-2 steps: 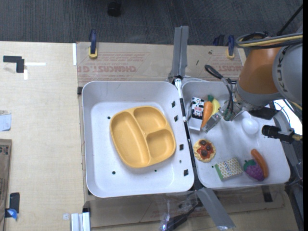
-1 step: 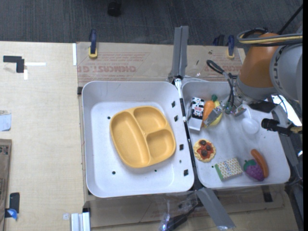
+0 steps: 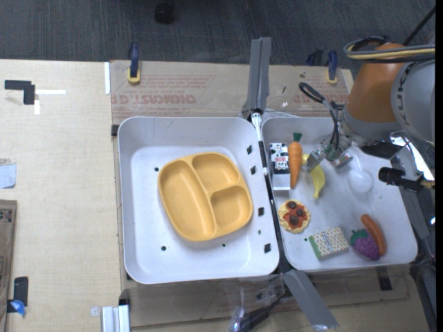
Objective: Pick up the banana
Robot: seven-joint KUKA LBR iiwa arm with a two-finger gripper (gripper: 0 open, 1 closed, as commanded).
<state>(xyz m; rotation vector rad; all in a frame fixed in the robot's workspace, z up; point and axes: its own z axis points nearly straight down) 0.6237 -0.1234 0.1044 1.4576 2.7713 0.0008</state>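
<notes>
Grey carpet (image 3: 208,19) beyond wooden bench (image 3: 55,185).

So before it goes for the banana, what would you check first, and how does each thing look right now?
1. Banana in sight, in the right bin: ok.
2. Gripper near the banana: ok, it sits just above and to the right of it.
3. Banana between the fingers: not ok, it lies apart from them.
4. Room around the banana: not ok, the carrot lies close on its left.
5. Fingers open enough: cannot tell.
6. Yellow tray out of the way: ok, it lies in the left bin.
</notes>
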